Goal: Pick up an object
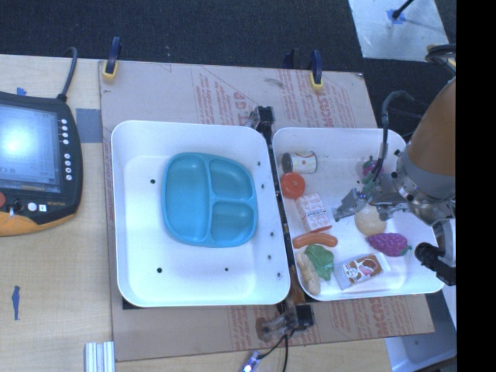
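At the far left of the table [46, 285] sits a control pendant [35, 161] with a lit screen. Next comes the left bin [132, 208], which holds a blue divided plate [209, 200] lying flat near its middle. The right bin [341, 142] sits just beside it, the two rims touching along the centre. In this bin, from left to right: a small white cup [302, 162] on its side near the top, an orange-red ball [293, 184] below it, a white patterned packet [313, 210], a red sausage [316, 239], a green leafy toy [320, 260] touching a pale bread-like piece [308, 273], and a flat printed card [361, 270] near the bottom rim. Farther right lie a pale round object [370, 222] and a purple grape cluster [388, 243] (close together, possibly touching). The tool [363, 200] hangs just above and left of the pale round object; whether it is spread or closed I cannot tell. The grey arm [430, 153] enters from the right.
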